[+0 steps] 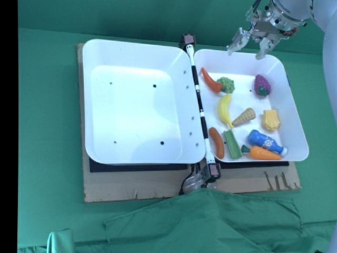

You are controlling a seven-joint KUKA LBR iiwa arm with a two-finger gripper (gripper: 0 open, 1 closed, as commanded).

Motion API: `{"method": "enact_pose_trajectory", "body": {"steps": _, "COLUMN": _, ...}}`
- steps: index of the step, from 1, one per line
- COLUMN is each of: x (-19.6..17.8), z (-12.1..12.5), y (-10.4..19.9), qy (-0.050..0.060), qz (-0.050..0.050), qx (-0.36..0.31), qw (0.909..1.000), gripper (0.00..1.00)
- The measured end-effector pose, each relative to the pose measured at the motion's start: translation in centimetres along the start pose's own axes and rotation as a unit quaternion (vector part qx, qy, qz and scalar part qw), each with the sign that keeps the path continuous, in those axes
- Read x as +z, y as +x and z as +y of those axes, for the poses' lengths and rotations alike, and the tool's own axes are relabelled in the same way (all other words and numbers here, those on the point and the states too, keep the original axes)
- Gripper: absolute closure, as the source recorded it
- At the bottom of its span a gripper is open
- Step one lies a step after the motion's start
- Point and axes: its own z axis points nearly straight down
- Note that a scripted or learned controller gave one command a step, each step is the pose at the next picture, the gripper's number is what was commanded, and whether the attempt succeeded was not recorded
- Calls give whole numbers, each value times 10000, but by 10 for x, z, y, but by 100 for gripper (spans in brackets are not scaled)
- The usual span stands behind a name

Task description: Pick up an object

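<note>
My gripper [249, 46] hangs above the far rim of the right bin [298, 130], fingers spread open with nothing between them. Below it in that bin lie several toy foods: a red chili [210, 81] touching a green broccoli [226, 84], a purple grape bunch [261, 85], a yellow banana [224, 109], a waffle cone [244, 117], a yellow fries piece [271, 119], a brown sausage [216, 142], a green stalk [231, 144], a blue bottle [266, 141] and an orange carrot [263, 153].
The left bin [137, 101] lies beside the right one, split from it by a black-and-white divider bar [198, 99]. Both rest on a cardboard sheet [131, 191]. Green cloth [210, 223] bunches at the front.
</note>
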Motion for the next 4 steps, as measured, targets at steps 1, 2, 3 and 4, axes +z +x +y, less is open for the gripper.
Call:
{"method": "enact_pose_trajectory", "body": {"steps": 1, "x": 0, "z": 0, "y": 0, "qy": 0, "qz": 0, "qx": 0, "qw": 10000, "gripper": 0}}
{"method": "enact_pose_trajectory", "body": {"steps": 2, "x": 58, "z": -7, "y": -2, "qy": 20, "qz": -5, "qx": 4, "qw": 10000, "gripper": 0}}
{"method": "enact_pose_trajectory", "body": {"steps": 3, "x": 98, "z": -3, "y": -7, "qy": 15, "qz": -7, "qx": 3, "qw": 10000, "gripper": 0}}
{"method": "enact_pose_trajectory", "body": {"steps": 4, "x": 141, "z": -1, "y": -8, "qy": -22, "qz": -6, "qx": 2, "qw": 10000, "gripper": 0}}
